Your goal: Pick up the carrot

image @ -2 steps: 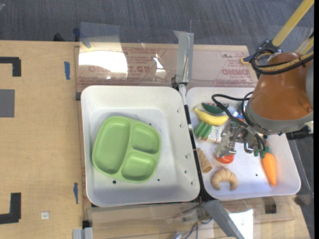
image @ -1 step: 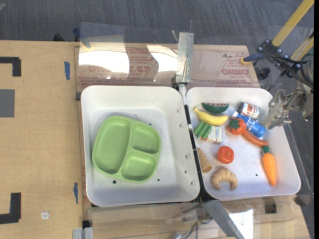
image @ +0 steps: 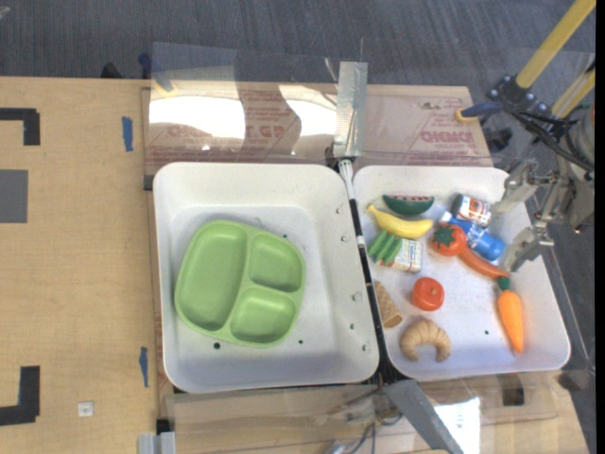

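Orange carrot (image: 510, 321): lies in the right bin (image: 553, 353), near-right corner, green top pointing far.
Gripper (image: 526, 244): at the bin's right edge, just beyond the carrot; grip cannot be told.
Green tray (image: 239, 281): in the left bin (image: 170, 253).

hand (image: 529, 223) | fingers blurred | arm cut by right edge

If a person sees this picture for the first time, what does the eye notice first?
The big green divided plate lies alone in the left bin. The right bin is crowded with toy food: a yellow banana, a red tomato, a croissant and the orange carrot near its right edge.
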